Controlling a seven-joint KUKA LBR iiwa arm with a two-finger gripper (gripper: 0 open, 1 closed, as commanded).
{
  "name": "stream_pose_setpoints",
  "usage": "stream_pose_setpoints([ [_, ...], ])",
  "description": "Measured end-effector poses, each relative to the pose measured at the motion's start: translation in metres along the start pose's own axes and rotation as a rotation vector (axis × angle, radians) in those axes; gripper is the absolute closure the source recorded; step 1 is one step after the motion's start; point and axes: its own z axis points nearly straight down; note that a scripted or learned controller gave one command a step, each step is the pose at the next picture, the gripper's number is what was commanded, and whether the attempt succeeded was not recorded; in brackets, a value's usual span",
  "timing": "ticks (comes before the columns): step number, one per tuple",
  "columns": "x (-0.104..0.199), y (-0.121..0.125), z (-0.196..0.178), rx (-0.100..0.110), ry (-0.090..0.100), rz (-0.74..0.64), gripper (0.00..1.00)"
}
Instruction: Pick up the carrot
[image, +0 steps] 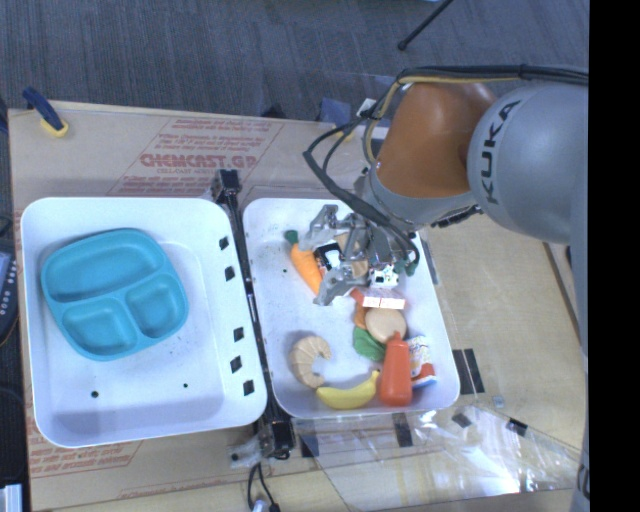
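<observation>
The tabletop carried a cardboard sheet printed "CHEMCAST GP" in red, and on it two white bins side by side. The arm, grey with an orange band and the letters "KUKA" on its housing, reached in from the right over the right bin. The left bin held a blue divided plate.

In the right bin the carrot lay in the upper left part, its long axis running from the green top at upper left down toward lower right. The claw hung just beside it, so the carrot lay immediately to the claw's left, touching or nearly so. Whether the claw was released or clenched could not be told from this slant.

Lower in the bin sat a croissant, a banana and a red bottle.
</observation>
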Motion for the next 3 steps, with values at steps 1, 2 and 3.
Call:
stream_pose_setpoints([
  [1, -0.009, -0.023, 0.112, 0.005, -0.008, 0.072, 0.00],
  [2, -0.011, -0.021, 0.100, 0.006, -0.013, 0.062, 1.00],
  [3, 0.065, 0.027, 0.006, 0.004, -0.014, 0.274, 1.00],
])
